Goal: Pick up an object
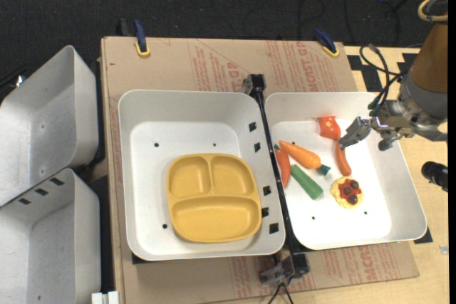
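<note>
The right bin (pixel 399 213) holds several toy foods: a red pepper piece (pixel 329 127), a carrot (pixel 300 153), a thin red chili (pixel 283 167), a green cucumber (pixel 306 181), an orange sausage (pixel 343 160) and a yellow tart with red topping (pixel 348 192). My gripper (pixel 366 139) hovers over the bin's upper right part, just right of the pepper piece and above the sausage. Its fingers are spread open, and nothing sits between them. One dark fingertip (pixel 347 139) points down-left toward the top end of the sausage.
The left bin (pixel 142 153) carries a yellow divided plate (pixel 212 197). A black divider (pixel 265 146) runs between the bins. Two white tubs (pixel 43 132) stand off the bench at the left. Cables trail around the arm at the right.
</note>
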`<state>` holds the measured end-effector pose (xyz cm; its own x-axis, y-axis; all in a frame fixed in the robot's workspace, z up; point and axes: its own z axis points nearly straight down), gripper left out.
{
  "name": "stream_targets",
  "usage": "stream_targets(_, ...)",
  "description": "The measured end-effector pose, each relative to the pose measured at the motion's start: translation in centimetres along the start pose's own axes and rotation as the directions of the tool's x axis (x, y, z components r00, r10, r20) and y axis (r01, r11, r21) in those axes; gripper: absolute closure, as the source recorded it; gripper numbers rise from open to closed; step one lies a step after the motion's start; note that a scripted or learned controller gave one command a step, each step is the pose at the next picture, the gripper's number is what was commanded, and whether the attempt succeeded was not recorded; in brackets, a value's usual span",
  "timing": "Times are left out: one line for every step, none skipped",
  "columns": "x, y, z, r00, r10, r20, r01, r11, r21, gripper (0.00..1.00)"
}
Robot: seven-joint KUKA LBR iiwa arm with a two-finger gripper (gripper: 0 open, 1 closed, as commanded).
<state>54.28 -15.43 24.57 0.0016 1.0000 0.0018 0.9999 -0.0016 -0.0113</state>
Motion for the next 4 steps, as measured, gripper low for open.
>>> stream_targets(0.0, 0.2, -0.6, 1.000, -0.003, 0.002, 0.003, 1.000, -0.011, 0.00)
stream_targets(0.0, -0.1, 3.8, 1.000, -0.001, 0.001, 0.001, 1.000, -0.007, 0.00)
stream_targets(-0.7, -0.8, 9.5, 1.000, 0.001, 0.001, -0.001, 1.000, -0.006, 0.00)
stream_targets(-0.7, -0.8, 14.9, 1.000, -0.001, 0.001, 0.001, 1.000, -0.008, 0.00)
